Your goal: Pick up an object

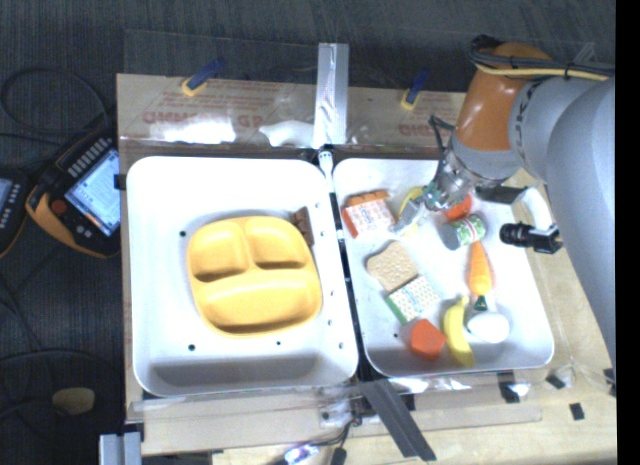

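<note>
Right now the big grey robot arm with an orange band [560,143] reaches in from the right side, over the far right corner of the right bin. The counter [150,103] is a flat brown board, and it carries two shallow white bins side by side.

In the left white bin [150,253] lies a big yellow plastic tray with three sections [254,271]. A small dark brown thing [302,223] sits at the tray's far right corner; it is too small to tell what it is.

The right white bin [530,303] holds many little toys. A box with an orange and white label [367,213] lies near the wall between the bins. Just in front of it is a tan cracker-like square [392,266], and next comes a small square with green and white dots [413,297]. A red-orange block [427,338] lies close to the near edge, touching a yellow banana [457,331]. A round white thing [488,327] sits beside the banana. An orange carrot with a green end [480,271] lies further back, near a small can with a green label [466,230].

The gripper [437,196] is low in the bin, among a yellow-green thing [413,199] and a small red thing [458,208]. Its tips blur together, so you cannot tell if it is spread, closed or holding anything.
</note>
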Tool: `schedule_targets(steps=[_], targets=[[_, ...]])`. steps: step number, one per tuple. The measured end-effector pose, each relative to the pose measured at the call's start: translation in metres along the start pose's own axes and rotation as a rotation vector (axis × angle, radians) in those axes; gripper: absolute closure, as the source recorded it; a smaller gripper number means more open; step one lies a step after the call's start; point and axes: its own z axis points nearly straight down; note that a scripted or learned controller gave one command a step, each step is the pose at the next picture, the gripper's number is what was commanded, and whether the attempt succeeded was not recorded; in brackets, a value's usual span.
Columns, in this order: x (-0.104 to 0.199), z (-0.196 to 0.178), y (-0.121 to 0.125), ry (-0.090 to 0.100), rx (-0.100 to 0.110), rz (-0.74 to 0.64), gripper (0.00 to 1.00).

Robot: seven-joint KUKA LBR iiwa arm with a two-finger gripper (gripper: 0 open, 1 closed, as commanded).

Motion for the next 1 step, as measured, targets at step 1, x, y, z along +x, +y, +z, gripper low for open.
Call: schedule_targets(steps=[1], targets=[[0.0459,-0.0947,0.0337,-0.022,-0.048,0.069,1.00]])
